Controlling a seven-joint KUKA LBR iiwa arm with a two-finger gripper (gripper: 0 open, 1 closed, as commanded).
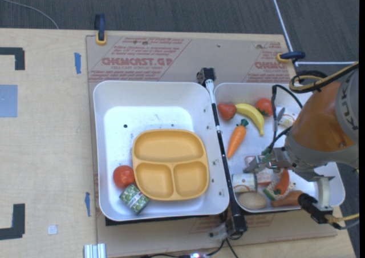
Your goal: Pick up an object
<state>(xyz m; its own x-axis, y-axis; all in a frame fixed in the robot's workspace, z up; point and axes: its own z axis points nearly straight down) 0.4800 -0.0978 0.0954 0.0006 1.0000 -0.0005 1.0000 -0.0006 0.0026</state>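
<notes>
The right bin (246, 92) holds a carrot (236, 138), a banana (252, 115), a red strawberry-like fruit (226, 111) and a red tomato (263, 105) at its far end. At its near end lie a small white can (244, 182), a tan oval item (251, 200) and a few red and orange pieces (283, 183). My gripper (258, 164) hangs low over the near middle of this bin. It is just below the carrot's tip and above the can. The arm's orange band (322, 123) covers the bin's right side.
The left bin (113, 98) carries a yellow divided plate (170, 164), a red tomato (123, 176) and a green packet (134, 198) at its near left corner. A black bracket (206, 75) sits between the bins at the far edge. Cables (311, 80) run at the right.
</notes>
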